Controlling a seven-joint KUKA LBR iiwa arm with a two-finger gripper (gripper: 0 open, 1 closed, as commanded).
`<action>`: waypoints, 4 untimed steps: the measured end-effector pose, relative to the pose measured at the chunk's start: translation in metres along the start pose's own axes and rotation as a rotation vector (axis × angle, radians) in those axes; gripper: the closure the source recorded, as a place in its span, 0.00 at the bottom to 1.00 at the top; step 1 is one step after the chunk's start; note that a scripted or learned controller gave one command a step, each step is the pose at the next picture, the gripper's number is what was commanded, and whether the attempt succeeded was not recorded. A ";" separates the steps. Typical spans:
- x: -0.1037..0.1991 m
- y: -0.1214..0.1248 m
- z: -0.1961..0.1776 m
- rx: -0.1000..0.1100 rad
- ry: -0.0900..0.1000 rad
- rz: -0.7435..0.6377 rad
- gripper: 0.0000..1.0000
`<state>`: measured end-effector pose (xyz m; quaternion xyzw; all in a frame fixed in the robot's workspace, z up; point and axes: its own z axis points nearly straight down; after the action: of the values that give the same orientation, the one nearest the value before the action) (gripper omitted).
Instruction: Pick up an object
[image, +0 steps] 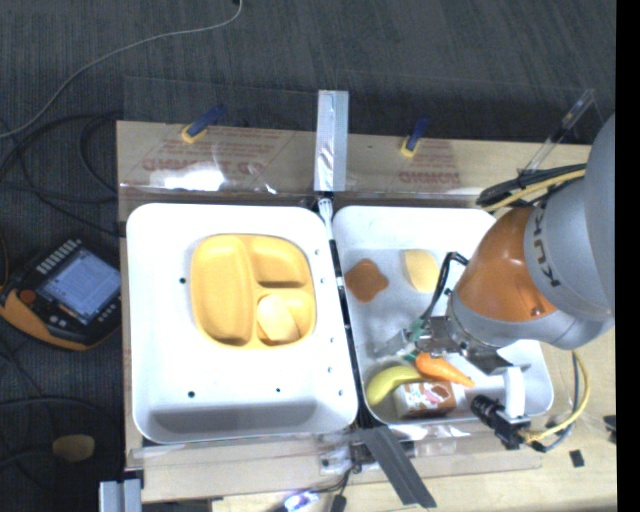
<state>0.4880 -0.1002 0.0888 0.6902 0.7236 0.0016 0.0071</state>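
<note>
Over the right bin (520, 215) the arm (560, 250) reaches in from the right, orange band low over the bin's middle. Gripper (428, 338) sits just above a carrot (443, 368), w/ the tip area partly hidden by the wrist; can't tell if it's grasping anything or let go. Carrot lies tilted, touching a banana (388, 381) on its left & a brown-labelled packet (428, 398) just below. Further back in same bin: a brown cookie-like piece (366, 280) near the divider, and a pale yellow piece (420, 268) beside the arm. Left bin (150, 330) holds a yellow divided tray (225, 290) w/ a pale round thing (279, 319) in its lower right compartment. Handheld controller (62, 290) on the floor, far left.
</note>
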 end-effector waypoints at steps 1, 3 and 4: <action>0.001 0.001 -0.008 0.001 0.003 -0.001 1.00; -0.064 -0.008 -0.014 0.016 0.007 -0.132 0.00; -0.079 -0.005 0.000 0.010 0.010 0.076 0.00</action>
<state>0.4865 -0.1790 0.0892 0.7173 0.6968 0.0019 0.0001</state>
